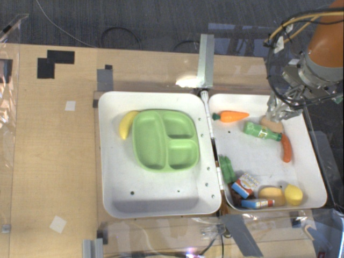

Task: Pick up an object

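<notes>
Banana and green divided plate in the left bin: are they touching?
Touching. The camera view shows the banana lying against the left rim of the green divided plate, with no white bin floor visible between them.

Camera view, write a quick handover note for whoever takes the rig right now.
End effector: low over the right bin's far side, above a tan object and the green bottle; grip state unclear.
Right bin: carrot, reddish sausage, lemon, potato, small packets along the near edge.
Left bin: green divided plate, banana beside it.
Done: nothing visibly lifted.
Left: secure one object and raise it.
</notes>
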You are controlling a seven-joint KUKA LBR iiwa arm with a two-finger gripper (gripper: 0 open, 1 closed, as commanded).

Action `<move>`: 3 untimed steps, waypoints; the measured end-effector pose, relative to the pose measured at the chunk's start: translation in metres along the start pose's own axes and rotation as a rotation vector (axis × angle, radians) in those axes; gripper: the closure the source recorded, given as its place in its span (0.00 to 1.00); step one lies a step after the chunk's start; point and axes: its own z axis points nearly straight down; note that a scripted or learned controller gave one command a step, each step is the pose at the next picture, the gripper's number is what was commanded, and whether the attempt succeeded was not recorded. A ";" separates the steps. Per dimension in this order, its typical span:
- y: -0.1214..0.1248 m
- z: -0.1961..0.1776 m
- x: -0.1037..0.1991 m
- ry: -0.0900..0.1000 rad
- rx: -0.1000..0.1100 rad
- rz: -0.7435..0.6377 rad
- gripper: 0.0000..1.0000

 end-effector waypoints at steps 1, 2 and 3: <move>-0.021 0.087 0.050 0.007 -0.018 -0.334 1.00; -0.020 -0.073 -0.035 -0.004 0.000 -0.297 1.00; -0.033 0.138 0.060 0.005 -0.025 -0.669 1.00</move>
